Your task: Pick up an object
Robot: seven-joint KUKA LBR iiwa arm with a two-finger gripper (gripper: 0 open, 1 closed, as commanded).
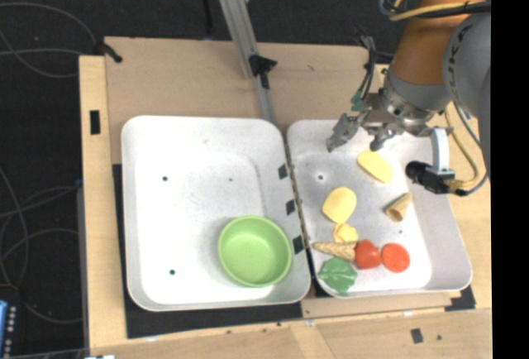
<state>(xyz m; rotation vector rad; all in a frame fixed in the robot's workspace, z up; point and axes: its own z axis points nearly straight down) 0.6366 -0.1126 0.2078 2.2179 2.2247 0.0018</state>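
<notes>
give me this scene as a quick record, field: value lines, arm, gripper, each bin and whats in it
arm: grey with orange band, reaching in from the right, over the right bin's far end
gripper: gripper open, holding nothing, above the bin floor beside a yellow piece
left bin: left bin holds a green bowl, upright, near its front right corner
right bin: right bin holds the yellow piece, a yellow round piece, a small cone, two red tomatoes, a green item

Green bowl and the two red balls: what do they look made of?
Green bowl: likely plastic, one even colour, smooth matte surface with a soft sheen. Red balls: probably toy tomatoes in plastic or rubber, with uniform colour and small highlights; too small to tell which.
</notes>
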